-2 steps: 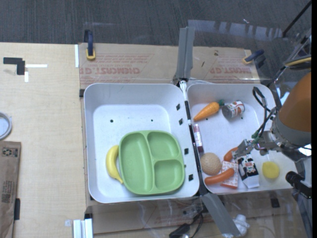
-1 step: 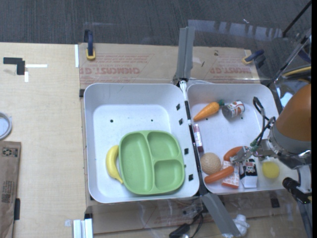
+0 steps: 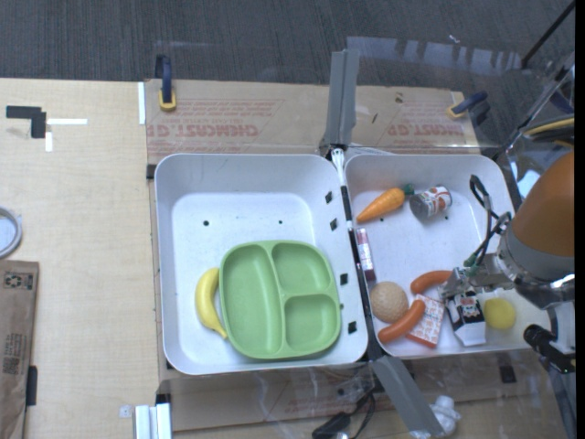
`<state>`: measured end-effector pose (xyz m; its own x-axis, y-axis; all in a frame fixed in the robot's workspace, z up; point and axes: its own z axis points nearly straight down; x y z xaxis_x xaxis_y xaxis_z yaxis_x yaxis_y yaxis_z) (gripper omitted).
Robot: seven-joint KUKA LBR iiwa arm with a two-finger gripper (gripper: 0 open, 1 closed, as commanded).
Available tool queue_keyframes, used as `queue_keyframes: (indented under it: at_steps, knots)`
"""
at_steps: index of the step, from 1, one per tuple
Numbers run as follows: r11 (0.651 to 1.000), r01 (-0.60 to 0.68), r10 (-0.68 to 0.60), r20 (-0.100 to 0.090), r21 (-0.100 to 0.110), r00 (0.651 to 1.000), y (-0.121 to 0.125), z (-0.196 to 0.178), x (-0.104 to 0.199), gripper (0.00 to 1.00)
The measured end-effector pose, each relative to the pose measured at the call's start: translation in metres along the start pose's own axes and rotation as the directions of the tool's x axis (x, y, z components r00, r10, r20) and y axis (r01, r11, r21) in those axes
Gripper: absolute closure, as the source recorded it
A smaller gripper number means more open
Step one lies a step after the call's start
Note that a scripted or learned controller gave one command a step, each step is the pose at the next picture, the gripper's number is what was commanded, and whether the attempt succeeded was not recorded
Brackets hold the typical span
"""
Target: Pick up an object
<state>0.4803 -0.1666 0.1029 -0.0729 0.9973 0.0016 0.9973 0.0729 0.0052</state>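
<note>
From the overhead camera you see the grey arm [image 3: 548,236], orange band above its wrist, reaching in from the right over the right-hand white bin [image 3: 416,167]. Its gripper [image 3: 464,286] hangs low near that bin's front right corner, and you cannot tell from this slanted angle how its jaws stand, nor whether anything sits between them.

Just below the gripper stands a small white carton [image 3: 469,318] with dark and red print on its face; its top is tucked under the tool, and contact cannot be judged. To the gripper's right, beside the carton, lies a round yellow lemon [image 3: 500,313]. Just to the gripper's left lies an orange-red sausage [image 3: 430,282], curved and glossy, and below-left of it a second sausage [image 3: 402,322] lies across a flat red-and-white packet [image 3: 428,326]. Further left of the gripper rests a tan, rough-skinned ball [image 3: 388,299].

Well above and to the left of the gripper, toward the bin's far wall, you find an orange carrot [image 3: 381,203] with a green top, and next to it a small silver can [image 3: 430,201] with a red label, lying on its side. A slim dark-and-red tube [image 3: 365,252] runs along the bin's left wall.

Far to the gripper's left, the left-hand white bin [image 3: 183,245] holds a green three-compartment plate [image 3: 277,298], with a yellow banana [image 3: 209,302] touching its left rim.
</note>
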Motion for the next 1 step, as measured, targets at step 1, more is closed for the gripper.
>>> queue_keyframes:
  at_steps: [1]
  knots:
    - [0.999, -0.048, 0.048, 0.003, 0.007, 0.999, 0.0703, -0.0796, 0.0160, 1.00]
